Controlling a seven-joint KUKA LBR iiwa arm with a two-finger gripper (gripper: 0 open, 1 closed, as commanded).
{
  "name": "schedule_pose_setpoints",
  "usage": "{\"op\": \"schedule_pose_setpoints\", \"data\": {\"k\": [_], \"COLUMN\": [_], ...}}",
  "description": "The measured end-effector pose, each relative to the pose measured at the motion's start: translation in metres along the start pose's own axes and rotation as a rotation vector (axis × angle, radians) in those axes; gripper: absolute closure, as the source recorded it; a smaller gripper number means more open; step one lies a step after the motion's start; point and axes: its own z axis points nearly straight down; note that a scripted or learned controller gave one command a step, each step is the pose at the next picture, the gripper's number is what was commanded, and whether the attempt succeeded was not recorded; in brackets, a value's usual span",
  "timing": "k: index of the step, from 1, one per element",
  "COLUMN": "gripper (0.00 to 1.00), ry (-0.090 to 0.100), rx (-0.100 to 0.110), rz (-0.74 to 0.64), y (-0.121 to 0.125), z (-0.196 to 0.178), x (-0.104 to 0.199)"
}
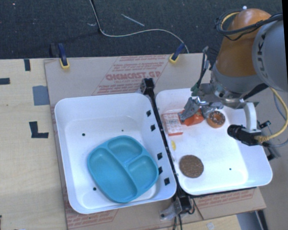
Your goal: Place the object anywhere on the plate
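The blue plate [122, 167], a divided tray with three compartments, lies tilted in the left white bin [67, 123], toward its near side. The arm [247, 44] reaches in from the right over the right white bin [238, 176], and its gripper [192, 110] hangs low above that bin's far left part. Whether the jaws are spread or pressed together cannot be told, since the wrist body and a tangle of parts cover them. Directly under the gripper sits an orange-red object [195, 118], touching or just below the gripper's tip; whether it is pinched cannot be made out. Just left of it lies a white packet with red print [172, 123], close to the wall between the bins. A small round brown-topped item [216, 119] rests just right of the orange-red object. A brown cookie-like disc [191, 166] lies nearer the front of the right bin, well apart from the gripper
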Motion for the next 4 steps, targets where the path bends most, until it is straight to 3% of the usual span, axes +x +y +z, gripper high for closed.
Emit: {"op": "schedule_pose_setpoints", "data": {"k": [2, 3, 4], "gripper": [1.0, 1.0, 0.0], "ry": [-0.002, -0.001, -0.002], "rx": [0.001, 0.0, 0.001], "rz": [0.002, 0.001, 0.004], "y": [0.015, 0.039, 0.038], "z": [0.028, 0.036, 0.036], "x": [0.094, 0.138, 0.135]}}
